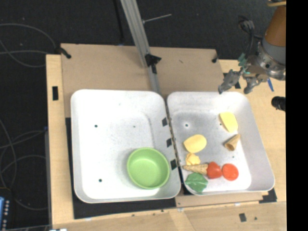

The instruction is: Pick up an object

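From here I see my pincer (239, 82) hanging spread wide and holding nothing above the right bin's (260, 143) rim at about one o'clock, well apart from the toy food. The nearest pick is the yellow wedge (228, 121), with a small cone (232, 142) just at its six o'clock. My worry is the crowded six o'clock corner, where two red balls (223, 171) touch and a descent could shove pieces aside or catch the wall.

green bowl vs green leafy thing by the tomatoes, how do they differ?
The bowl lies in the left bin; the leaf in the right bin. The bowl is much larger, round, pale green, open side up; the leaf is small, darker, irregular. The bowl stands alone; the leaf sits among other pieces. Both are green.
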